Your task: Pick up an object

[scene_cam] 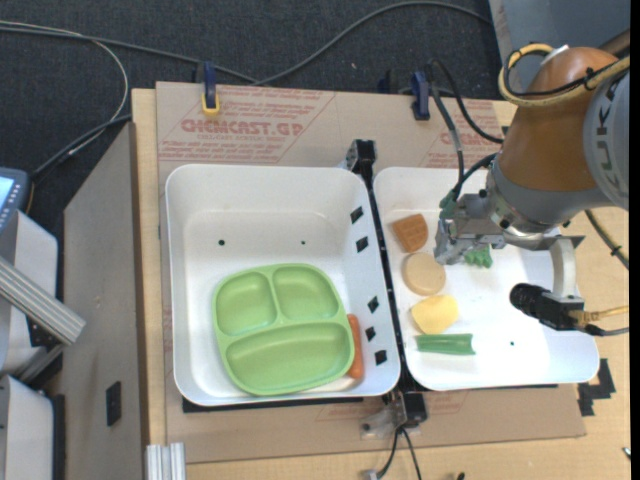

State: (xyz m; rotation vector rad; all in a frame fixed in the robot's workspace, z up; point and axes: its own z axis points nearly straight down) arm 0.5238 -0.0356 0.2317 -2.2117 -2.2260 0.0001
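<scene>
Camera view: gripper (456, 244) sits low over the right bin (520, 370), in its left half. The wrist bulk covers the opening, so I cannot tell whether it is wide or narrow; nothing is visibly held.

- **Closest things:** a small green piece (483, 259) is just beside the gripper toward the view's right, partly under the wrist, shape unclear. A brown piece (410, 232) is near on the view's left, and a tan disc (424, 274) is near, down-left.
- **Farther toward the near wall:** a yellow lump (435, 314), then a green stick (444, 344) with its long axis running roughly across the view.
- **Likely target:** probably the brown piece or the tan disc, a short shift toward the divider.
- **Left bin (190, 268):** a green plate (285, 326) with an orange item (355, 358) at its right edge, mostly hidden.
</scene>
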